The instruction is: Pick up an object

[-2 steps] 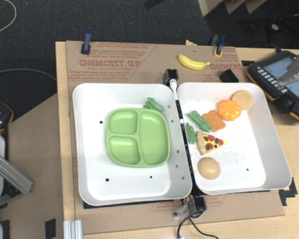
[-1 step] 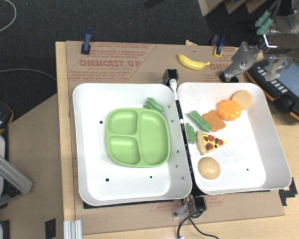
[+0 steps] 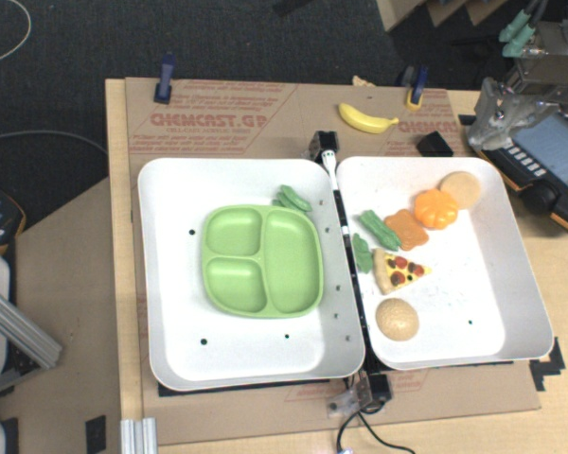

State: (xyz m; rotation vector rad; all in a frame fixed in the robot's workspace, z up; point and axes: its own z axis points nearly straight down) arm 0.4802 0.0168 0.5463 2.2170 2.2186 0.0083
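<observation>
The right bin (image 3: 507, 282) holds several toy foods: an orange fruit (image 3: 436, 208), a tan round piece (image 3: 461, 188) touching it, an orange flat piece (image 3: 406, 229), two green pods (image 3: 379, 228) (image 3: 362, 253), a pizza slice (image 3: 399, 270) and a round brown bun (image 3: 397, 319). In the left bin (image 3: 161, 253) lies a green three-part plate (image 3: 263, 258), with a small green pod (image 3: 292, 198) just behind its far edge.
A yellow banana (image 3: 366, 118) lies on the cardboard behind the right bin, outside both bins. Two blue clamps (image 3: 164, 78) (image 3: 417, 85) hold the cardboard's back edge. Grey equipment (image 3: 521, 112) stands at the far right corner.
</observation>
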